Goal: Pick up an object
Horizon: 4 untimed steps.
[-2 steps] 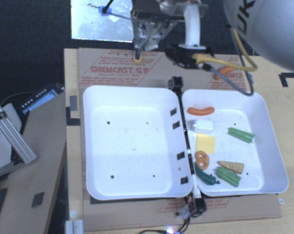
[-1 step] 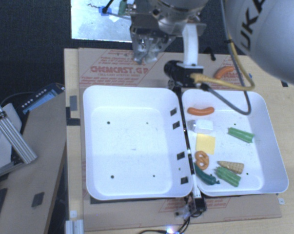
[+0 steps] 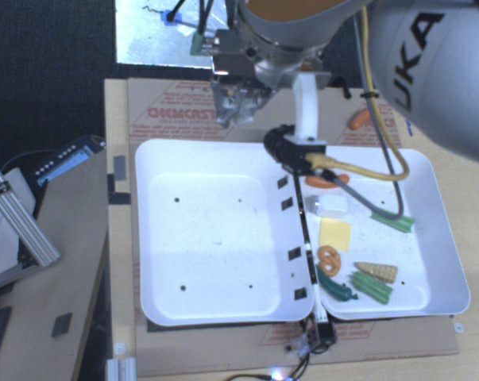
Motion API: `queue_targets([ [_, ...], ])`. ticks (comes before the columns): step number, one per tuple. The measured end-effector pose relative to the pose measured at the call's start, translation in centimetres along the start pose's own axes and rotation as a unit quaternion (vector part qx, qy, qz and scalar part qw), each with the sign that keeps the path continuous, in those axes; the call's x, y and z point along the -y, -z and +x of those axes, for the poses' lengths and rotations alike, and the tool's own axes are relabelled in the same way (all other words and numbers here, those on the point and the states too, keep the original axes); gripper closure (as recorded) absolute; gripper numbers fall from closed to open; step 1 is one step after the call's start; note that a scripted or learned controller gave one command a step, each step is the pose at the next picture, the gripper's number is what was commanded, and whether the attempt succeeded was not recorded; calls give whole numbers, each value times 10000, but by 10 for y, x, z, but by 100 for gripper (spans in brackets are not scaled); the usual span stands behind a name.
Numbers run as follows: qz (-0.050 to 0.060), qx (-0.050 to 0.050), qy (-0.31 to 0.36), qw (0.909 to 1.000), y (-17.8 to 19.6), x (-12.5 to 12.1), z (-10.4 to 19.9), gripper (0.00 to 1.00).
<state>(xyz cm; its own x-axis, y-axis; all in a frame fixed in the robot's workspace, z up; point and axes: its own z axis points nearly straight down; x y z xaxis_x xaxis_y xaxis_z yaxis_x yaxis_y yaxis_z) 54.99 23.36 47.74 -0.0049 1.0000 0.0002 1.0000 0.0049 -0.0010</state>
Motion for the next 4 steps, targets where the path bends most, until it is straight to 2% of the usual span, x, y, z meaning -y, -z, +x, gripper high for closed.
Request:
queue_targets([
  [1,-14,2,-21,10000,-13,-20,0,100],
  [2,-5,6,-13,10000,-33,-6,0,100],
  [3,-23,1,-22,10000,-43,-35,0,100],
  [4,-21,2,-24,10000,-51,-49,0,100],
])
